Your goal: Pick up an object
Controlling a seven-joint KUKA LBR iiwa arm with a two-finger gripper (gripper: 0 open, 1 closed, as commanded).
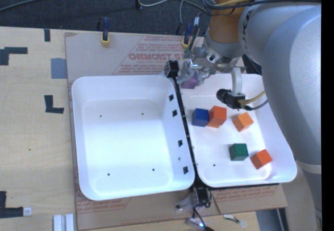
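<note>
My gripper (192,71) hangs over the far left corner of the right bin (284,170), close to the divider between the bins. Directly under it lies a purple block (189,82), partly hidden by the gripper; I cannot tell whether the two touch. Nearer the camera in the same bin sit a blue cube (201,117) touching an orange cube (217,116), a second orange cube (242,121), a green cube (238,152) and an orange-red cube (261,158).
The left bin (78,92) lies beside the right one, and they share a rim with black clips (180,143). The arm's grey body (292,58) overhangs the right bin's right side. Cables (235,100) hang near the wrist.
</note>
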